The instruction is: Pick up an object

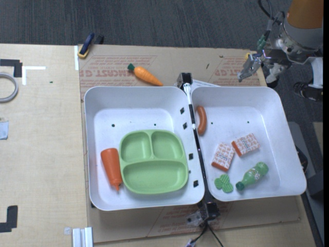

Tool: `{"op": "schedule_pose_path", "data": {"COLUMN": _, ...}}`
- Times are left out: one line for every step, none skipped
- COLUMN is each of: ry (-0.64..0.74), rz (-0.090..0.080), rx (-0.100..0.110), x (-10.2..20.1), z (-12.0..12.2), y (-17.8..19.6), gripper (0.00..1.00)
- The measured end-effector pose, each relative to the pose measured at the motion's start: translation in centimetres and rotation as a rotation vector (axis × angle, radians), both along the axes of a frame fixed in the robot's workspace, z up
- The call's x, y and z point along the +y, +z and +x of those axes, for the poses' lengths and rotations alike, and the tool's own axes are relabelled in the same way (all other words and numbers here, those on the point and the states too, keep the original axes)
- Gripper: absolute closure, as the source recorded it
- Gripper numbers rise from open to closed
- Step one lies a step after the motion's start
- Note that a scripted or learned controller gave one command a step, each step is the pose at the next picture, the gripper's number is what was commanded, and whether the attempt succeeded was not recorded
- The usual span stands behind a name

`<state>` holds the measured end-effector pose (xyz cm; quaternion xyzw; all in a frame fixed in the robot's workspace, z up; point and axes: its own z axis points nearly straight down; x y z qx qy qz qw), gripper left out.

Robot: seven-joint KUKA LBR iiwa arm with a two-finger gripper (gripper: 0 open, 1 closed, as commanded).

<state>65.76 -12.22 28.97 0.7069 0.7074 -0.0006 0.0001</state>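
Looking down, I see the left bin (92,138) holding a green divided plate (153,161) and an orange bottle (111,168). The right bin (280,138) holds a sausage (201,120), two snack packets (234,151) and a green bottle (252,175). My gripper (250,66) hovers beyond its far rim; I cannot tell the finger state.

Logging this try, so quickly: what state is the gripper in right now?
Gripper: cannot be told. It hangs above the bench beyond the far edge of the right bin, and nothing can be seen in its grasp.
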Motion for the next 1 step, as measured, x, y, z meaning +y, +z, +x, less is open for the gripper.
{"op": "schedule_pose_path", "data": {"ry": -0.166, "rz": 0.001, "rx": 0.001, "x": 2.34, "z": -8.48, "y": -14.19, "gripper": 0.0}}
